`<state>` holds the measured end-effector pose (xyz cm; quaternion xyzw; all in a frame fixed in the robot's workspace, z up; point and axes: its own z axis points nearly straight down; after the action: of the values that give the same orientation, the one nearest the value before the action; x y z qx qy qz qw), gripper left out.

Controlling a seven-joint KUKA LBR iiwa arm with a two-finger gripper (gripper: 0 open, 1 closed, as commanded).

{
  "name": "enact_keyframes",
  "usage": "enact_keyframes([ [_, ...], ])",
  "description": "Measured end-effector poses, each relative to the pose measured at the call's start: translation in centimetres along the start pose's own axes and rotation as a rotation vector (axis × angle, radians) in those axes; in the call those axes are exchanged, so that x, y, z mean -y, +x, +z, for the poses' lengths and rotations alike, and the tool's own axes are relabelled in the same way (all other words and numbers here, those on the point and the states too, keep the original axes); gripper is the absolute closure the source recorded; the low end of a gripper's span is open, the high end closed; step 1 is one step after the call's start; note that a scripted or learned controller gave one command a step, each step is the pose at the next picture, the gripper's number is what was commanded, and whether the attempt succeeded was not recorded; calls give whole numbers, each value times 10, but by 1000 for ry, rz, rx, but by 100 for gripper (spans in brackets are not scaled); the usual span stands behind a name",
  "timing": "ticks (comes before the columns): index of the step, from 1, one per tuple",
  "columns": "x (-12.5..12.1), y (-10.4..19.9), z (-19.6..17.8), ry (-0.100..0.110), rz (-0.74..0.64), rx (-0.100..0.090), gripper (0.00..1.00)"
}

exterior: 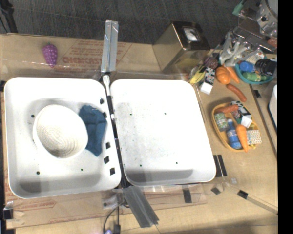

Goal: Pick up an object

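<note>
Camera view: left bin holds white hat, blue cloth; gripper state unclear.

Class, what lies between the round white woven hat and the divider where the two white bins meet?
A crumpled blue cloth lies there in the camera view, against the hat, inside the left bin.

Hat and cloth in left bin
</note>
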<state>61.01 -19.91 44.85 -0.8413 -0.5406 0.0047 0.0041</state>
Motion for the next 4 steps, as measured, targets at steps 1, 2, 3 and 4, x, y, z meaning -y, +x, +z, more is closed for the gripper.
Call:
enact_keyframes([
  [1,25,93,41,-6,160,-1,100],
  [2,67,166,8,-8,278,-3,100],
  [3,67,166,8,-8,279,-3,0],
  [4,23,124,38,-7,768,-3,0],
])
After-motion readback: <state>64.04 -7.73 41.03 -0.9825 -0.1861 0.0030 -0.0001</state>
